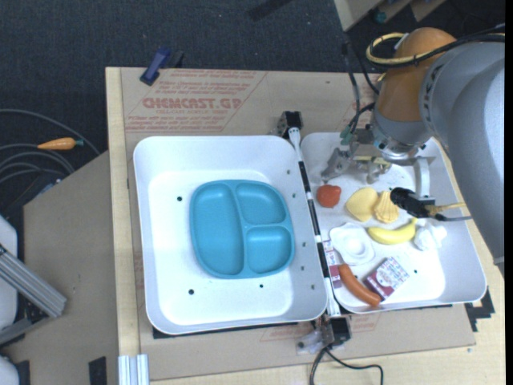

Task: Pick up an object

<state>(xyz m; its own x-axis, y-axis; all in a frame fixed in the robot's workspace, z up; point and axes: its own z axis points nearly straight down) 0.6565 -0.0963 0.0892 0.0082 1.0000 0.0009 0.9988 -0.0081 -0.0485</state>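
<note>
Dark carpet floor (96,22), brown bench top (200,95), loose cables (32,159)

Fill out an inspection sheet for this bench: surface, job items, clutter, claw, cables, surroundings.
Surface: brown bench bearing two white bins, left bin and right bin.
Job's things: right bin holds a red tomato, yellow lumps, banana, hot dog, red-and-white packet, small white cup.
Clutter: blue divided plate lies in the left bin; blue clip at the bench's far edge.
Claw: claw hangs over the right bin's far end, nothing seen between its parts.
Cables: yellow loop above the wrist; grey cables on the floor, left.
Surroundings: dark carpet; orange carrot on the floor.
</note>
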